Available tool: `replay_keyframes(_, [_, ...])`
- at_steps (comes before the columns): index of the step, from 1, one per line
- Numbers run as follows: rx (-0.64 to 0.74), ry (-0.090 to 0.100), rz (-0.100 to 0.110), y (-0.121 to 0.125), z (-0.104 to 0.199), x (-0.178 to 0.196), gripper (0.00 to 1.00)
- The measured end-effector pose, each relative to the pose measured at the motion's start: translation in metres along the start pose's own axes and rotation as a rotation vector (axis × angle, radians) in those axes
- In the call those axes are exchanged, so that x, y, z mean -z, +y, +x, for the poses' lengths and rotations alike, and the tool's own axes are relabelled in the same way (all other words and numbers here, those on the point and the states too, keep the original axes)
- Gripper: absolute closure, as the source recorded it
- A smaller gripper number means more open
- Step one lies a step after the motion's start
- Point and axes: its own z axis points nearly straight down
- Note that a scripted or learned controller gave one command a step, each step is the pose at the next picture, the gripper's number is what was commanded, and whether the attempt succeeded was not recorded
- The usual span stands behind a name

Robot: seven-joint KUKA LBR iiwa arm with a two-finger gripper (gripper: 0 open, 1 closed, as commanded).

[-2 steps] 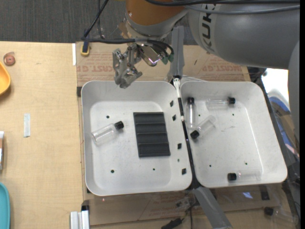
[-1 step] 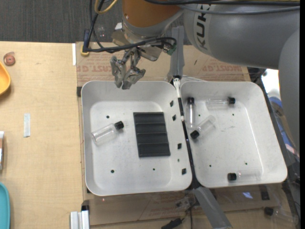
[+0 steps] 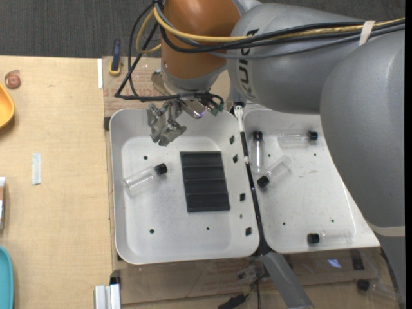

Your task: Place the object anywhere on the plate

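Even, bright overhead light fell on the white bins [image 3: 129, 237], casting only soft shadows beneath the arm [image 3: 290, 56], with a glossy highlight on its orange band [image 3: 193, 18], while the picture looked slightly soft and grainy throughout.

Both bins [image 3: 129, 237] are white with tiny black specks. The left one has a black ribbed plate [image 3: 205, 181] and a clear vial with a black cap [image 3: 145, 176]. Arm [image 3: 335, 69] is grey, orange band [image 3: 193, 24] up top, yellow and black cables [image 3: 212, 37]. Bench [image 3: 51, 224] is pale wood.
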Motion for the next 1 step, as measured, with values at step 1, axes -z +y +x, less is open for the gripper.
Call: replay_keyframes(1, [0.189,-0.002,0.001,0.0007,-0.0013,0.0861,1.00])
